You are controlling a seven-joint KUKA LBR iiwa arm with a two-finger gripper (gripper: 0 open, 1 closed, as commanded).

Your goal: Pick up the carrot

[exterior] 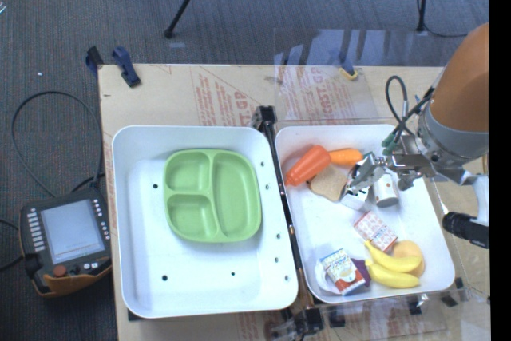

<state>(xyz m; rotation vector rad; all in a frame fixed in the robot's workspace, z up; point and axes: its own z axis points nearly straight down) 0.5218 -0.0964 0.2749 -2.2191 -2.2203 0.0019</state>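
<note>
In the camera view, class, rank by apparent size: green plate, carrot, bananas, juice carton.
1. green plate, clearly largest
2. and 3. carrot and bananas: look alike, not ranked
4. juice carton, smallest

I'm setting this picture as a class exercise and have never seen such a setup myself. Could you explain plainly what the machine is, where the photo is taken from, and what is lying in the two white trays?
The photo comes from one fixed camera above the bench, looking down at a slant. The machine entering from the picture's right is a grey robot arm with an orange band; at its end is a two-finger metal gripper, its hand. Two shallow white bins sit side by side. The left white bin holds a green plastic plate with three compartments. The right white bin holds toy food: an orange carrot, an orange-red pepper-like piece, a tan bread-like slice, yellow bananas, a peach-coloured fruit and two small printed cartons. The gripper hangs over the right bin, just right of the carrot. Nothing shows between its fingers.
</note>
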